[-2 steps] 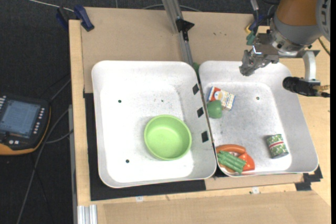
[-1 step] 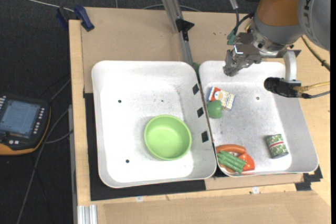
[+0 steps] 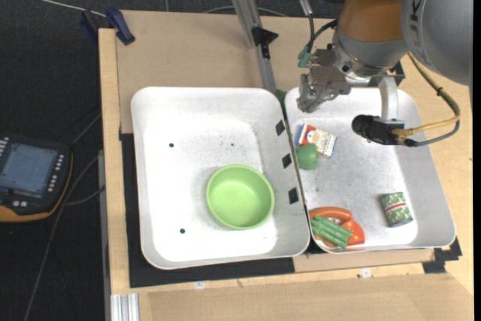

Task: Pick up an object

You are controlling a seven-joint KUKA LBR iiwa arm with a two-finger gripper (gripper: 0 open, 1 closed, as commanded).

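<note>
My gripper (image 3: 310, 99) hangs over the back left corner of the right bin (image 3: 432, 184), with nothing visibly in it. Just below it in the view lies a small white packet (image 3: 316, 139) with blue and orange print. A green ball (image 3: 307, 156) rests against the packet, near the bin's left wall. A green can (image 3: 396, 208) lies toward the bin's front right. At the front left corner lies an orange and green toy vegetable bundle (image 3: 337, 228). A light green bowl (image 3: 240, 196) sits in the left bin (image 3: 161, 162).
A slanted metal post (image 3: 248, 7) rises behind the divide between the bins. A black fitting with cables (image 3: 376, 128) hangs from the arm over the right bin's back. Black clips (image 3: 288, 160) line the shared wall. A handheld pendant (image 3: 30, 177) lies off the bench at left.
</note>
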